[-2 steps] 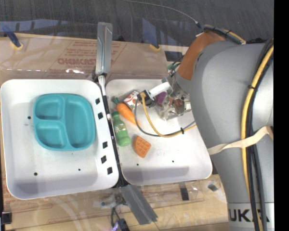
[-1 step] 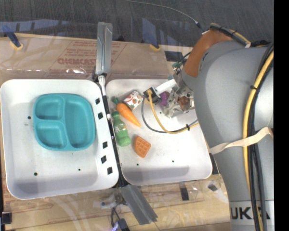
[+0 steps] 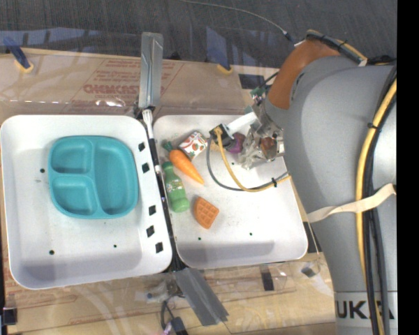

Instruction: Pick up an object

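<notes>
Hanging low over the right bin (image 3: pixel 286 208) near a purple item (image 3: pixel 236 142), the gripper (image 3: pixel 255 149) has a grip too cluttered to tell.

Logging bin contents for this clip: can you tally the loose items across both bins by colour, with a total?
Teal: 1, the divided plate in the left bin
Orange: 2, the carrot and the waffle piece in the right bin
Green: 1, the bottle
White with red print: 1, the small carton
Purple: 1, a small item by the gripper, partly hidden
Total: 6
</notes>
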